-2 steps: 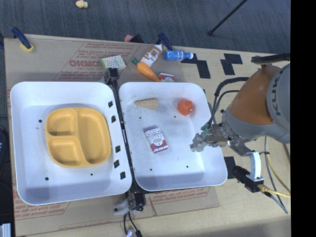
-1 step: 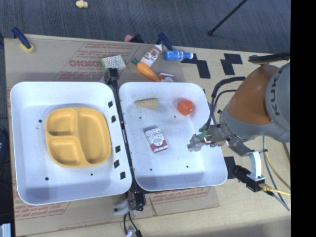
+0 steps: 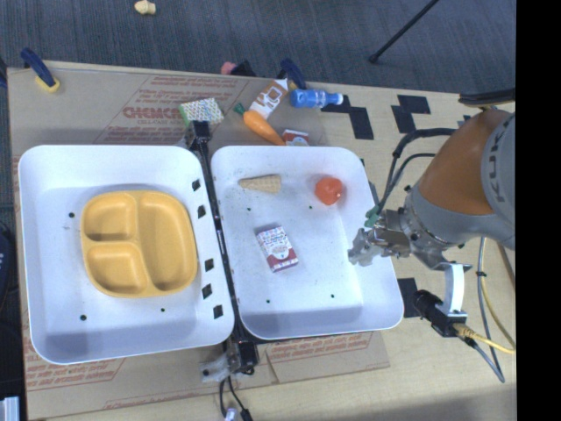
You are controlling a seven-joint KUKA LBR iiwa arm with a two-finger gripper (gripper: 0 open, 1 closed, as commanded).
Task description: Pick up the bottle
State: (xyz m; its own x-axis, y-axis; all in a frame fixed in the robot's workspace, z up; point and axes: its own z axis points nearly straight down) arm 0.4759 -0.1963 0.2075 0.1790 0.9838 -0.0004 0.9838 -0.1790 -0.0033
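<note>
Gripper hangs over the right bin's edge; its grasp is unclear. Bottle lies outside, probably untouched.

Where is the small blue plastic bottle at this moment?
The small blue plastic bottle lies on its side on the bench beyond the right white bin, outside it, just right of the white-and-orange tube and the orange carrot.

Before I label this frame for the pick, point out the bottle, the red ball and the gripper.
bottle (image 3: 313, 99), camera view, on its blue body.
red ball (image 3: 329, 190), camera view, on its middle.
gripper (image 3: 362, 251), camera view, midway between fingertips.
</note>
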